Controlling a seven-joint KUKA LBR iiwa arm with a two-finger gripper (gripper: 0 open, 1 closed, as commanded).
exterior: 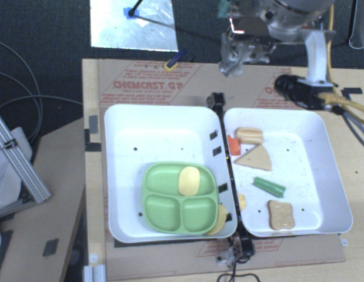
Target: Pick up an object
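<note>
Candidates sit in the right bin: bun, tan wedge, green stick, toast, orange bit against the divider. They look like light, rigid plastic toy food, probably slick. Stick is the easiest: grab across its narrow width. Toast and wedge lie flat, hard to pinch. Gripper is above the counter behind the bins; can't tell the jaws' state.

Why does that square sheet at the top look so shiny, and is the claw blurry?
In the camera view, the metal sheet catches overhead light and glares pale. The claw looks slightly soft, too indistinct to read its details. The toy foods in the right bin appear sharp, evenly lit, with faint shadows.
</note>
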